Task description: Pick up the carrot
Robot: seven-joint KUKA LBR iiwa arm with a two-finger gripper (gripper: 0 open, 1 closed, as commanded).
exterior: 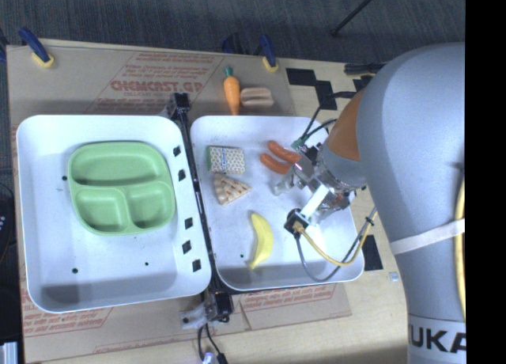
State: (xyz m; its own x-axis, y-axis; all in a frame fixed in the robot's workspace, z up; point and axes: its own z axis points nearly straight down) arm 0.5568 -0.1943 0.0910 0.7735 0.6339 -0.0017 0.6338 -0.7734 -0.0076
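Note:
The carrot (231,93), orange with a green top, lies on the cardboard just beyond the far rim of the right bin (340,271), outside it. My gripper (285,183) is low inside the right bin, well in front of and to the right of the carrot. It sits close beside two reddish sausages (277,157). Nothing shows in its grasp.
A tan bun (257,98) lies right of the carrot. The right bin holds a checkered block (226,158), a waffle wedge (230,189) and a banana (260,240). A green divided plate (118,184) lies in the left bin (32,220). Cables trail under the wrist.

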